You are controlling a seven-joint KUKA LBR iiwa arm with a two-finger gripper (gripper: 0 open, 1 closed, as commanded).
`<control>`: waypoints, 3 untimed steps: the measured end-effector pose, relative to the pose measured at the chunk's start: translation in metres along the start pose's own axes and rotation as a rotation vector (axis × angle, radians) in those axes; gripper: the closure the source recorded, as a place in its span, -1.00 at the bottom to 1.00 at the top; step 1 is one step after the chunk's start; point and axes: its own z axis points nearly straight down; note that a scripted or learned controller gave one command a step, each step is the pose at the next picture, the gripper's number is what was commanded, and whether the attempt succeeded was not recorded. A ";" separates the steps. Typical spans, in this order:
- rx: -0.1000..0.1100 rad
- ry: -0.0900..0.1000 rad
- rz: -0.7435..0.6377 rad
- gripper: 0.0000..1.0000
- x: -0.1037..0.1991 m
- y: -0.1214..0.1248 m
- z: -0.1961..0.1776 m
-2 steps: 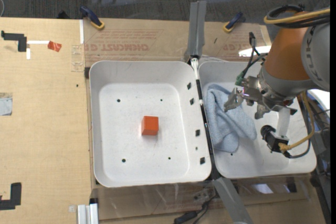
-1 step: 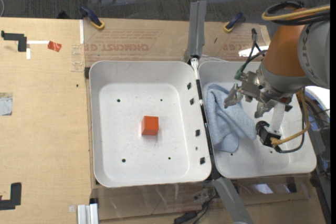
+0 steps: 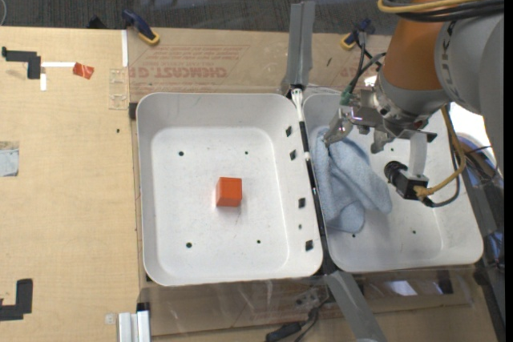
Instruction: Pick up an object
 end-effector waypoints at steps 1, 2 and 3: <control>-0.002 -0.001 -0.129 -1.00 0.014 0.055 0.007; -0.006 0.001 -0.232 -1.00 -0.062 -0.003 0.104; -0.006 0.002 -0.228 1.00 -0.062 -0.002 0.095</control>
